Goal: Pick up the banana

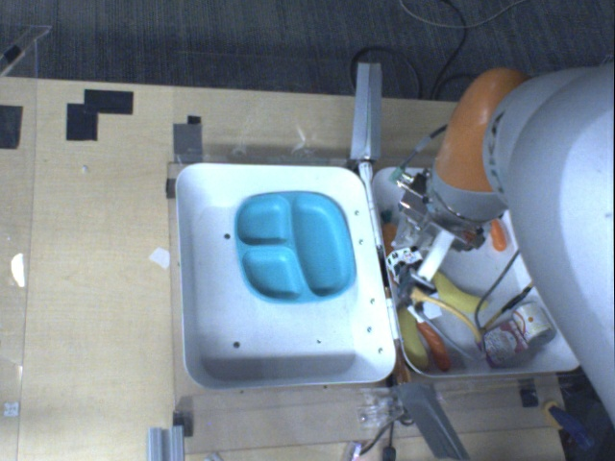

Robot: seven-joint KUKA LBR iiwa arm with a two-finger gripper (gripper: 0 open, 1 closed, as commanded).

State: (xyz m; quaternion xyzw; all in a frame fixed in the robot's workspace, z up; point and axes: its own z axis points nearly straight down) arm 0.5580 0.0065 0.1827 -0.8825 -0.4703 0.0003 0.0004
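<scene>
Yellow banana (450, 304) lies in the right bin (555, 351) against its left wall, so the gripper (411, 279) descends there; finger state cannot be determined.

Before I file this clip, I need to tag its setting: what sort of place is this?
Most likely a robotics lab test bench, not a home or kitchen. A grey robot arm reaches over two white bins fixed to a wooden bench, and loose cables trail on the dark carpet behind it.
</scene>
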